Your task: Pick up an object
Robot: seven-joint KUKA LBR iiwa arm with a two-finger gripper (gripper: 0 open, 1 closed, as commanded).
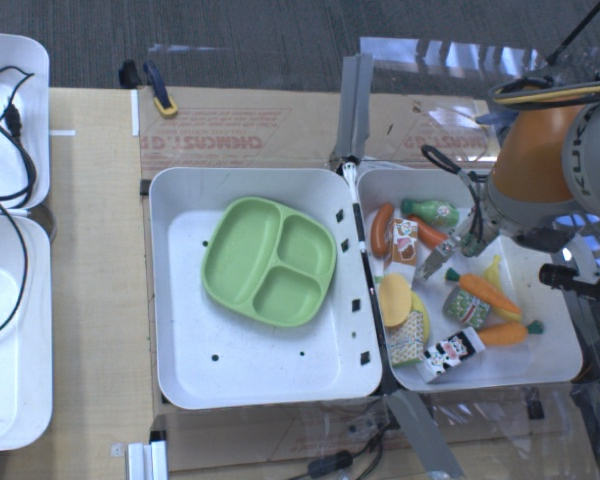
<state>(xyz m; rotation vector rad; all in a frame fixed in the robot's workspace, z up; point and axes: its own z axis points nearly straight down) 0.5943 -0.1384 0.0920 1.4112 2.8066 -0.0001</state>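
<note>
**End effector low over the right bin, nothing yet lifted**

Camera view: The arm reaches in from the right, and its end effector (442, 259) hangs low among the toy food in the right bin (560, 363). Its fingers look narrowly parted with no object visibly between them, though they are small and partly blurred here. Just beside it lie a small carton (405, 240), a red sausage (381, 230), a green bottle (432, 210) and, further right, a carrot (488, 293). A cow-patterned carton (450, 353) sits near the front wall, and a yellow piece (395, 300) rests against the divider. The left bin (180, 368) holds a green divided plate (270, 261).

By my reading, the step in hand is the descent onto a target. The next move calls for closing squarely on one item, probably the small carton, without snagging neighbours.

Mirrored red lettering runs across the cardboard (220, 123) on the table; I cannot read it reliably. The carton labels are too small to read.
</note>
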